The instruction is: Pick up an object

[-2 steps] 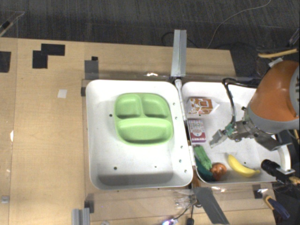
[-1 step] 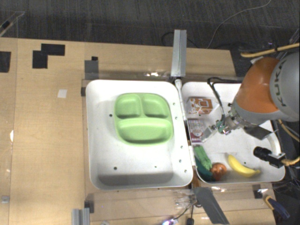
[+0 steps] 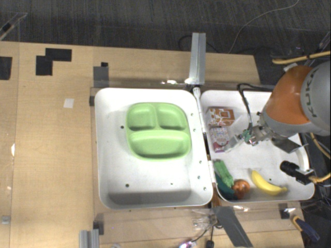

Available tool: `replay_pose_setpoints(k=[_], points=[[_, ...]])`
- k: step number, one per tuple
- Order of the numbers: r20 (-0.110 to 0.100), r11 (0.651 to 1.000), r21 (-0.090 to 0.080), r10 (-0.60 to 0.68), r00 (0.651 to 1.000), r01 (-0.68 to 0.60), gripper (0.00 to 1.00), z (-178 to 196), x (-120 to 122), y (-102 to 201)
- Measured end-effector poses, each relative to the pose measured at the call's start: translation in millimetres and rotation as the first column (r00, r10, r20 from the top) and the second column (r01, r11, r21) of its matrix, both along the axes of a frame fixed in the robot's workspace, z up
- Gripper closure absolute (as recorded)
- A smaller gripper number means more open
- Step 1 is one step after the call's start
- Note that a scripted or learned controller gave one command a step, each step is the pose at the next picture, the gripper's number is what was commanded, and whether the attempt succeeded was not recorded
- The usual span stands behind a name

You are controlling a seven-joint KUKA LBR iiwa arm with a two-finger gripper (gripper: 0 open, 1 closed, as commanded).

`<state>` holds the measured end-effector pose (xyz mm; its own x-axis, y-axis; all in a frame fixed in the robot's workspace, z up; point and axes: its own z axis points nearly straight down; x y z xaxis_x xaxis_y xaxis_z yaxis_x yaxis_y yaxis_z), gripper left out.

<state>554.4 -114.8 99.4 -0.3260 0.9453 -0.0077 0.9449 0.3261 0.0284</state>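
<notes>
The right bin (image 3: 269, 94) holds a red and white snack packet (image 3: 221, 115) at its far left, with a pink and white packet (image 3: 219, 138) just in front of it. Along the near wall lie a green vegetable (image 3: 224, 173), a red and orange round fruit (image 3: 241, 187) and a yellow banana (image 3: 267, 183). My gripper (image 3: 248, 136) hangs low over the middle of this bin, just right of the pink packet, with nothing seen in its grasp. The grey arm with its orange band (image 3: 289, 101) covers the bin's right part.
The left bin (image 3: 108, 154) bears a green divided plate (image 3: 158, 129) near its far middle. A metal post (image 3: 197, 61) stands behind the rim shared by the two bins. Wooden bench top (image 3: 46, 154) stretches to the left.
</notes>
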Motion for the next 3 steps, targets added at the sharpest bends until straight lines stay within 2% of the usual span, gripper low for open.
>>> replay_pose_setpoints(k=[1,2,3], points=[[-0.022,0.994,-0.004,0.106,0.994,-0.106,0.0,23,48,2],[-0.026,0.973,-0.002,-0.232,0.972,0.232,0.0,29,-5,18],[-0.015,0.896,0.003,-0.444,0.896,0.444,0.0,-9,-3,-23]])
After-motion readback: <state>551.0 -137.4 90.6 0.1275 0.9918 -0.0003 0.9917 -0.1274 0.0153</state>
